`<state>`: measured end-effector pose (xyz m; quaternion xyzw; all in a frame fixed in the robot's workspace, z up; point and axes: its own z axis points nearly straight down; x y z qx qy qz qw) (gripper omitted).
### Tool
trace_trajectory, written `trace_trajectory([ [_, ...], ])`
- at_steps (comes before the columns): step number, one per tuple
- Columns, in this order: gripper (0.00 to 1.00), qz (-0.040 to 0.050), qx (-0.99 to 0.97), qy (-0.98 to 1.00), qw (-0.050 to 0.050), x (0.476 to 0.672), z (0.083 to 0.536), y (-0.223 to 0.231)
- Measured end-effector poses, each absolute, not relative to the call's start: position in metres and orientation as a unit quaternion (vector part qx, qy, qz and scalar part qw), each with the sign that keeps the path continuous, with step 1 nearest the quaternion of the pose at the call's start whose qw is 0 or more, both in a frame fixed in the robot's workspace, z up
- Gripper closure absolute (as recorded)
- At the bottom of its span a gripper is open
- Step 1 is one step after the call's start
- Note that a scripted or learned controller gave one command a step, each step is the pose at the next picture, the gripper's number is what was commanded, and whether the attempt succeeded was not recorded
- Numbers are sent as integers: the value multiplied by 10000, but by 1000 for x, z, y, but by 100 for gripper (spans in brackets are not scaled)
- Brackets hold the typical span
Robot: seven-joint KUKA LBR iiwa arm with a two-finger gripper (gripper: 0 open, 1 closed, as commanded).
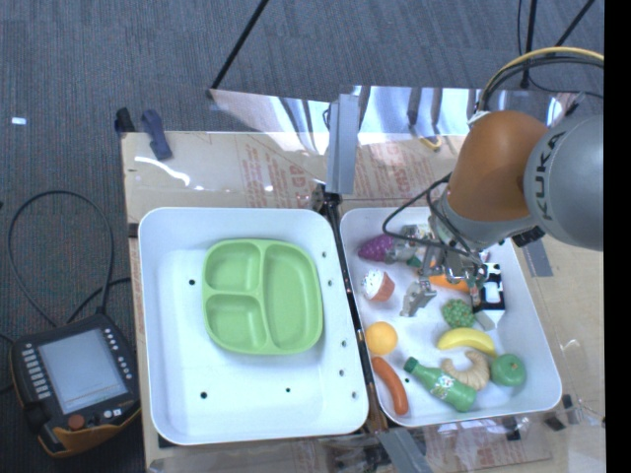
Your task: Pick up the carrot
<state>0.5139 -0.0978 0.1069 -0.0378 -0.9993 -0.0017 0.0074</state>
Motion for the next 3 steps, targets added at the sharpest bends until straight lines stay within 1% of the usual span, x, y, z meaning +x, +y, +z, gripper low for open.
trace_trajectory([
  [1,0,8,157,-9998,-81,609,102,-100],
  [2,0,-25,-562,-9984,59,563,87,-133],
  [3,100,-5,-1578,-9875,19,644,88,-144],
])
